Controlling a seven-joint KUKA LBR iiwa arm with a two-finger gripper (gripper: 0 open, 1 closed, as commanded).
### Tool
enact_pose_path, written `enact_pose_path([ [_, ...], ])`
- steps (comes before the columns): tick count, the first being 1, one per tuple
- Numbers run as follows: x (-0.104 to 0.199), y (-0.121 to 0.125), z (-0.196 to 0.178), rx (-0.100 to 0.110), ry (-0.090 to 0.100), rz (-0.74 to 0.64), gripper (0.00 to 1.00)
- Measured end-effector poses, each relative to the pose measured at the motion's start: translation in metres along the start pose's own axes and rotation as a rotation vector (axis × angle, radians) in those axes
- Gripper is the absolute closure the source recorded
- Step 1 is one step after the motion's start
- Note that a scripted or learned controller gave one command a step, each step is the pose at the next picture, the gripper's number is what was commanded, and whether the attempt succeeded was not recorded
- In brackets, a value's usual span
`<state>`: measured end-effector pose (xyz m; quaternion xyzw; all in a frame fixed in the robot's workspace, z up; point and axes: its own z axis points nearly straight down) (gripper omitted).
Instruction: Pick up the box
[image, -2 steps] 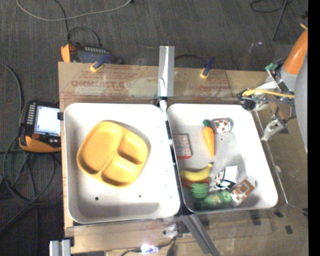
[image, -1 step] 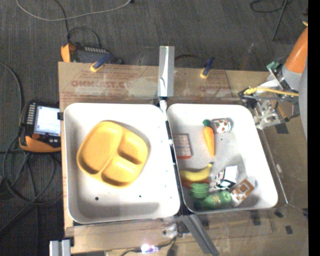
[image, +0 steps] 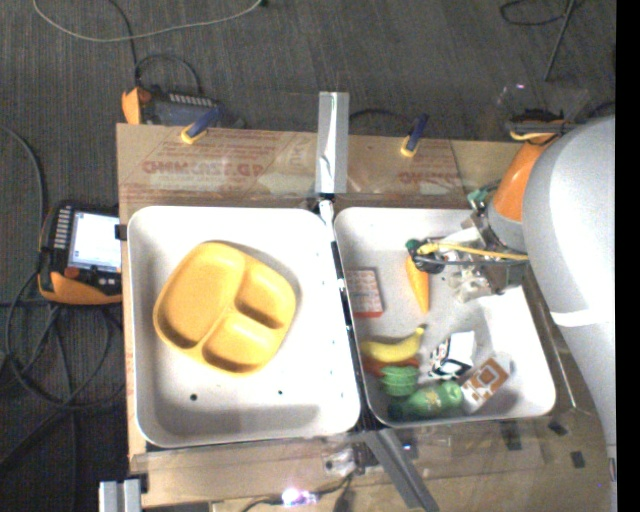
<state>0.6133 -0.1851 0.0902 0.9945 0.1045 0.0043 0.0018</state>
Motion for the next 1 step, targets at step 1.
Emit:
enact_pose_path([
  [1, 0.0001, 0.0001, 0.0003, -0.001, 0.001, 0.000, 0.00],
])
